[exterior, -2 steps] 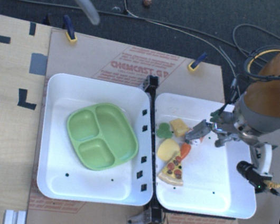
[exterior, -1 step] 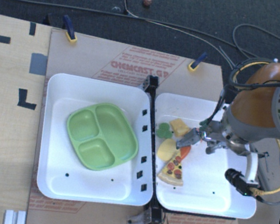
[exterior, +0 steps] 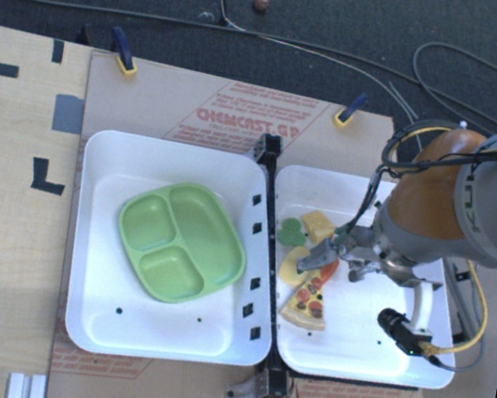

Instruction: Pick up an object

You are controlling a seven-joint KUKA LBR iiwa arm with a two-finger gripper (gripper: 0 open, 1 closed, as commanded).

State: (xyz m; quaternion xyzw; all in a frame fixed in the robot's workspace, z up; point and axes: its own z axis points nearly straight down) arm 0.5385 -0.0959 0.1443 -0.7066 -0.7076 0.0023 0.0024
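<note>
A: Where is the arm?

B: The grey arm with its orange band comes in from the right of the frame and bends down over the right bin. Its gripper sits low at the left part of that bin, just right of the divider between the two bins.

A: Released, or clenched on something?

B: I cannot tell. The tips lie over a cluster of toy food and blur into it, so nothing can be said to be held.

A: What is in that cluster?

B: A toy pizza slice with red dots, lying flat just below the gripper, near the centre of the frame. A yellow piece lies just above the gripper, with a small green piece touching its left side. A red piece shows right at the gripper tips.

A: And the other bin?

B: The left bin holds a green divided plate with three compartments, lying flat near its middle, well apart from the gripper.
</note>
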